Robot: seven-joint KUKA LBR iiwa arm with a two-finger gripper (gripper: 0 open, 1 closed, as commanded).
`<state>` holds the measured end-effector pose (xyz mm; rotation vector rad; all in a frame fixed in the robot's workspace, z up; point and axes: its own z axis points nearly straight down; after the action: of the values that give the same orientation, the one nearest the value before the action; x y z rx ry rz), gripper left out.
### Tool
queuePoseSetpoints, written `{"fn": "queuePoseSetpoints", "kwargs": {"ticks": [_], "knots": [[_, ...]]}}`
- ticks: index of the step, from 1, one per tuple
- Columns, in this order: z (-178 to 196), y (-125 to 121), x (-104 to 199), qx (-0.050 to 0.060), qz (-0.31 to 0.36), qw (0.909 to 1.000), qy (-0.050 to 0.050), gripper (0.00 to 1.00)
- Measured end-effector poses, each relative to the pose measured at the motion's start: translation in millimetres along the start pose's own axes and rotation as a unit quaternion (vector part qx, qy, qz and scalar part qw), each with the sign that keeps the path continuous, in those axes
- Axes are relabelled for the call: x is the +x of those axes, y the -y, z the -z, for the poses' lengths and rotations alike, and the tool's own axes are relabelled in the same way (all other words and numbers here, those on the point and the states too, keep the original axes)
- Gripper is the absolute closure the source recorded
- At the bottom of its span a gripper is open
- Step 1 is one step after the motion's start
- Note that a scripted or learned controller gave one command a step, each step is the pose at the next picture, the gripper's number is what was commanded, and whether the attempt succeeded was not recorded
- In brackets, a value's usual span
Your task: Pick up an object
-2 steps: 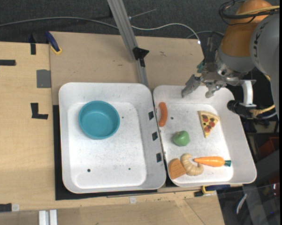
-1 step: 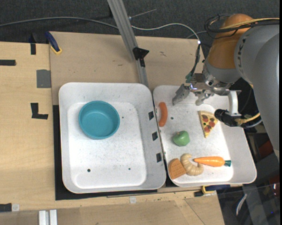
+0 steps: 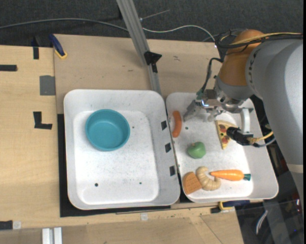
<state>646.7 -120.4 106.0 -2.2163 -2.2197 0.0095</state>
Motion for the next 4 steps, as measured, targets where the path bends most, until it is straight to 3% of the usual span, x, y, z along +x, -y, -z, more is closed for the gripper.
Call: {"fn": "queuePoseSetpoints", "kwargs": {"ticks": [1, 2, 3, 4], "knots": [[13, -2, 1, -0.003, 0.001, 1.0, 0.0, 1.0], [77, -4, 5, -0.006, 0.0, 1.0, 0.0, 1.0], [98, -4, 5, -0.005, 0.0, 1.0, -0.001, 1.0], [111, 25, 50, -0.003, 0.002, 1.0, -0.001, 1.0]]}}
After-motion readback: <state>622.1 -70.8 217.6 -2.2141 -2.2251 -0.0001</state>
